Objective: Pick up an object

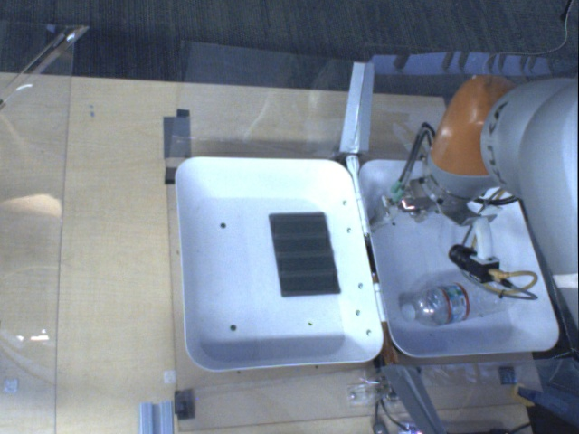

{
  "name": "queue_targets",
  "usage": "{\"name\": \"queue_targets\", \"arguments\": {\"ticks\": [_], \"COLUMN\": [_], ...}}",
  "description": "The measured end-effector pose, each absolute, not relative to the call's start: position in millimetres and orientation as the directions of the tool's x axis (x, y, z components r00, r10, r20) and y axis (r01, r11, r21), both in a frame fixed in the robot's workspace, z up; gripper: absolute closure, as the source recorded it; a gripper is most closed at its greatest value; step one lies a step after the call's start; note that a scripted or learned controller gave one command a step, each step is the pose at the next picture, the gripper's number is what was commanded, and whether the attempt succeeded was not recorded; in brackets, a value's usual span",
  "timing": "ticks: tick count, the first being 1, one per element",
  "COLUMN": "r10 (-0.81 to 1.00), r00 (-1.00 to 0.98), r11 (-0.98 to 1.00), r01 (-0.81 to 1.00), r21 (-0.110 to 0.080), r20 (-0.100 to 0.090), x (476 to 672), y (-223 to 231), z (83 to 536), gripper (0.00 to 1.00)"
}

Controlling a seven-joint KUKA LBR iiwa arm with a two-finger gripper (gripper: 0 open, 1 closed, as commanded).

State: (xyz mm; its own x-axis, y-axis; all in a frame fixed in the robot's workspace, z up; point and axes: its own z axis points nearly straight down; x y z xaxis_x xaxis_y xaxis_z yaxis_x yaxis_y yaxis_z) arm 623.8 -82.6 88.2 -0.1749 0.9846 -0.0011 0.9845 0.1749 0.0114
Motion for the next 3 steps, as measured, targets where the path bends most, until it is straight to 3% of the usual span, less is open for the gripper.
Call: {"name": "queue_targets", "arguments": {"ticks": [1,2,3], "r10": [0.974,0.998,1.000], "r00": [-0.224,-0.058,0.005], "r11": [0.224,0.058,-0.005], "r01": [0.974,0.998,1.000], "r21": [0.009,0.005,0.002], "r20": [-0.002,0.000,0.001], "x": [648.5,572.4,539.6], "y": [-122.1,-132.6,-84.1], "z": [138.6,157.6,97.8], "gripper": [0.00,0.00,0.00]}}
